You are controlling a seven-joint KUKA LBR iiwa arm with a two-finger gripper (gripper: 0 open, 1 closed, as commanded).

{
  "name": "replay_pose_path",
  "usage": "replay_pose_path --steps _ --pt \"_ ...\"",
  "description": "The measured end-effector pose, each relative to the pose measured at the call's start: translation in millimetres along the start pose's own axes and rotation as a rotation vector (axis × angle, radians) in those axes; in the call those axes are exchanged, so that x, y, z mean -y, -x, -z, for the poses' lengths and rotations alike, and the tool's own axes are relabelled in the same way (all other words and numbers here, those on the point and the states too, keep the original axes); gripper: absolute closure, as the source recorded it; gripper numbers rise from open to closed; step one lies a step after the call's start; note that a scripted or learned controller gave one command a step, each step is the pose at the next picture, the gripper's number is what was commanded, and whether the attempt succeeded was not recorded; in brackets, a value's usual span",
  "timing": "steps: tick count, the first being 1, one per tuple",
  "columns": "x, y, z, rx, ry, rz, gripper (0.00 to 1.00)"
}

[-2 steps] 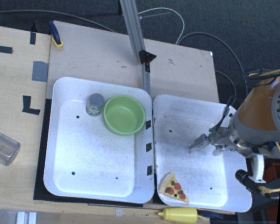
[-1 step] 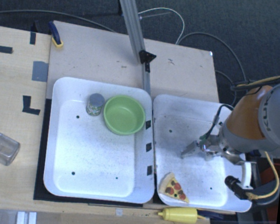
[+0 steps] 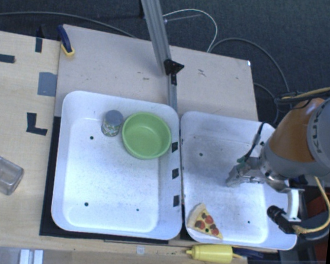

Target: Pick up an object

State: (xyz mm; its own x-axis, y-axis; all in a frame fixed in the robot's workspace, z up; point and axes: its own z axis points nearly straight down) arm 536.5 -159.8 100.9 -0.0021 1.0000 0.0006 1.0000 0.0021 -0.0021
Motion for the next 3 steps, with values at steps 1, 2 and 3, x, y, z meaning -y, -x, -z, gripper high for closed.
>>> replay_pose_path --steps 1,2,3 --pt "0.2 4.2 62.3 0.002 0.006 -0.001 1.0" --pt "1.8 0.2 124.5 0.002 0.007 0.0 1.0" --pt "1.0 -0.1 160.8 0.002 0.005 0.0 1.0"
